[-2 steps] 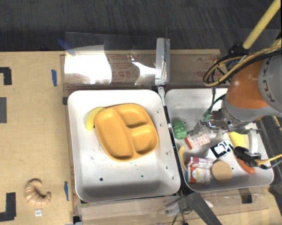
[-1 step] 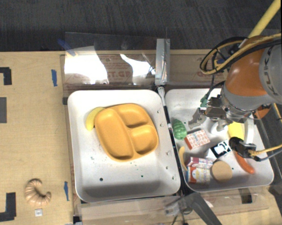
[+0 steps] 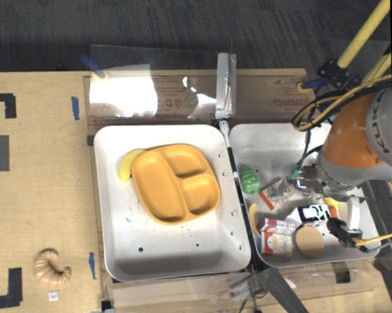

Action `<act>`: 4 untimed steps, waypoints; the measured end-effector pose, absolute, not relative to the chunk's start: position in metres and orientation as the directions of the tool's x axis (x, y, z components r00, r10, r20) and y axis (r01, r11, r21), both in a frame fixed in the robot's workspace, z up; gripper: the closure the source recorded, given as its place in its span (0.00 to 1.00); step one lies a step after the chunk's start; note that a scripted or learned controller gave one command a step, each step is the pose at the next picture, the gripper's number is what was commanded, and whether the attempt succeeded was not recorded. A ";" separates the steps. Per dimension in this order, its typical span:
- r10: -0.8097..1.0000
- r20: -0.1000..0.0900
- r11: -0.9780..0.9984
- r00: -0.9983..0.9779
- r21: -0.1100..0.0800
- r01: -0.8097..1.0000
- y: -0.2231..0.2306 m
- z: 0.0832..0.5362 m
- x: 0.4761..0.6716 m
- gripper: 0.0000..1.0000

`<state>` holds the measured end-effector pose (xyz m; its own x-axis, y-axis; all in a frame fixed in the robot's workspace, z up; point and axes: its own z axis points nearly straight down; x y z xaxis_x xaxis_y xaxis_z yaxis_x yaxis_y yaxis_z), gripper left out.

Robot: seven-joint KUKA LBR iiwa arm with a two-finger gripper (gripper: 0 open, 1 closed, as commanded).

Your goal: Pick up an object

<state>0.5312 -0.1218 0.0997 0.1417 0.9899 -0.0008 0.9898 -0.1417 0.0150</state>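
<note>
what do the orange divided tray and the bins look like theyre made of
Orange divided tray: probably moulded plastic, going by its smooth, even colour and rounded compartments, with a soft sheen. Left bin and right bin: likely hard white plastic, though possibly enamelled metal, glossy with glare on their rims.

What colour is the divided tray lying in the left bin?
Orange-yellow all over; the divided tray shows plainly in the camera view, in the left bin.

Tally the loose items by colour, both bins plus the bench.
Orange/yellow: 2 (divided tray, yellow piece under it)
Green: 1 (ball)
Tan: 2 (round item, croissant on bench)
Red/white: 1 (carton)
Total: 6, right-bin clutter partly hidden by the arm.
</note>
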 end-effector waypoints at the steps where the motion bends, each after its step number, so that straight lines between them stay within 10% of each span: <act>1: 0.991 -0.002 -0.134 0.134 0.018 0.991 -0.096 0.093 0.552 0.00; 2: 0.991 0.003 -0.135 0.135 0.024 0.991 -0.094 0.105 0.554 1.00; 3: 0.970 0.001 -0.242 0.242 0.004 0.970 -0.071 0.186 0.549 1.00; 4: 1.000 -0.003 -0.008 0.008 0.004 1.000 -0.175 0.088 0.518 1.00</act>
